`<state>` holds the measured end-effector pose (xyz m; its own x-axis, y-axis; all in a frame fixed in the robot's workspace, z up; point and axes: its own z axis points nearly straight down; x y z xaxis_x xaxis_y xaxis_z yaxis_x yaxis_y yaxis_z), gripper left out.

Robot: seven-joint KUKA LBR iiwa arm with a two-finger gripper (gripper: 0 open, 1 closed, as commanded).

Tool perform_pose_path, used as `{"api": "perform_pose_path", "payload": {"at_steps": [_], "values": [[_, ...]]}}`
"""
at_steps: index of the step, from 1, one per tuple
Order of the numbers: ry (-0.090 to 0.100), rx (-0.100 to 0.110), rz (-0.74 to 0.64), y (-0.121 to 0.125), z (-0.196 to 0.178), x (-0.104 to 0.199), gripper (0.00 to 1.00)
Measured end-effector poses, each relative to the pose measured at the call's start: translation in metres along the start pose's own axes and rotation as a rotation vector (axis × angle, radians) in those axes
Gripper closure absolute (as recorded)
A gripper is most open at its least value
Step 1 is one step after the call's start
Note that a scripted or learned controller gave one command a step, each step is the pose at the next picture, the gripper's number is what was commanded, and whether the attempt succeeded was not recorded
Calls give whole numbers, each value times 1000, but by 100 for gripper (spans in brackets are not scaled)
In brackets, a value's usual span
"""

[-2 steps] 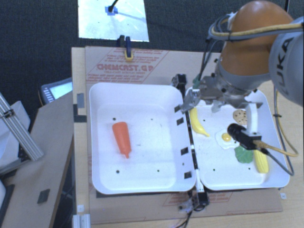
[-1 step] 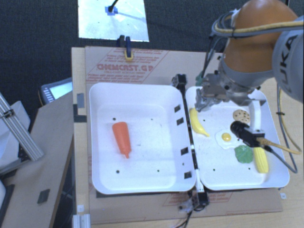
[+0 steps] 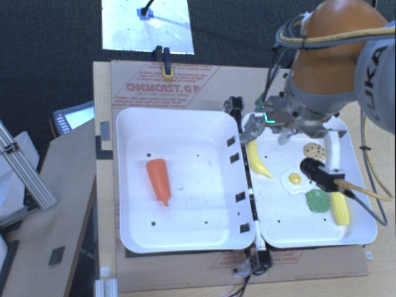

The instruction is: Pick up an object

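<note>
Gripper (image 3: 258, 126) hangs over the right bin's (image 3: 365, 228) far-left corner; finger state unclear. Banana (image 3: 257, 159) lies just beneath, egg (image 3: 296, 181), cookie (image 3: 314, 150), corn (image 3: 340, 207) and leaf (image 3: 318, 200) rightward. Carrot (image 3: 159, 179) lies in the left bin (image 3: 133, 228).

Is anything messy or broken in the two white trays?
Nothing looks broken or spilled. The carrot lies alone in the left bin. The banana, fried egg, cookie, corn cob and green leaf sit loosely together in the right bin, under the arm.
</note>
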<state>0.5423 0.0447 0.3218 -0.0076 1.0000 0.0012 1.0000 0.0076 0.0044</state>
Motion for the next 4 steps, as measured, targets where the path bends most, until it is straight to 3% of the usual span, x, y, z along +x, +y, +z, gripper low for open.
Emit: {"api": "perform_pose_path", "payload": {"at_steps": [4], "values": [[0, 0, 0, 0, 0, 0, 0]]}}
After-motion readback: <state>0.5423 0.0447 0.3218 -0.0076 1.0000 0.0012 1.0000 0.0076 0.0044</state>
